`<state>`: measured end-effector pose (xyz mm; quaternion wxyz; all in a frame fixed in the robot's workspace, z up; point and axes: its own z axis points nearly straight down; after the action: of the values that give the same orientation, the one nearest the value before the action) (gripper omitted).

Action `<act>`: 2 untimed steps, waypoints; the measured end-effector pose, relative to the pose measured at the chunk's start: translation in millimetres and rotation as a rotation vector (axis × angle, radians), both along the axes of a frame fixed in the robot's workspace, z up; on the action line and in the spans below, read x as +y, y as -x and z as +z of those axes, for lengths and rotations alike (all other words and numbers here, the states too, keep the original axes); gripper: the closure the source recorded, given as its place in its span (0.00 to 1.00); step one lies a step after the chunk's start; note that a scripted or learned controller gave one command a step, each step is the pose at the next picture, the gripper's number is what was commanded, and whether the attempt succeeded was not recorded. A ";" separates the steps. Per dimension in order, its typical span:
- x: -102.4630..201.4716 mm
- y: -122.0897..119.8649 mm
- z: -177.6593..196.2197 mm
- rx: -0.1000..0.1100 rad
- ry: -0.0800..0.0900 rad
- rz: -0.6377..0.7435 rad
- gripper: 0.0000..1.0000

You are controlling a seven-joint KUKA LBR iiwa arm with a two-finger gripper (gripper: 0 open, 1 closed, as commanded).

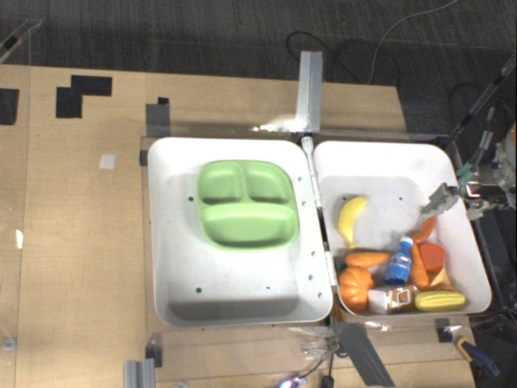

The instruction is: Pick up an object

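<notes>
Arm (493,186) cut off at right edge, tool (439,200) fingers unclear (blurred)

Open white floor is lying across the upper half of the right shallow white plastic bin (380,158), toward twelve o'clock. Crowding its six o'clock end are a curved yellow toy banana (350,218), a round orange toy pumpkin (355,286), a small blue plastic bottle (398,264) and a yellow toy corn cob (439,301). A three-compartment green plastic plate (245,203) is occupying the middle of the left shallow white plastic bin (174,241), leaving bare margins at six and nine o'clock.
</notes>
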<state>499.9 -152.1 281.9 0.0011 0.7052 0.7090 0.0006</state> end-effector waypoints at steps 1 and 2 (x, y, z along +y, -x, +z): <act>-33.8 -12.7 -187.2 -0.001 -0.001 -0.004 0.00; -33.1 -15.4 -177.9 -0.006 -0.001 -0.004 1.00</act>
<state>515.2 -185.2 104.0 0.0028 0.7065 0.7077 0.0029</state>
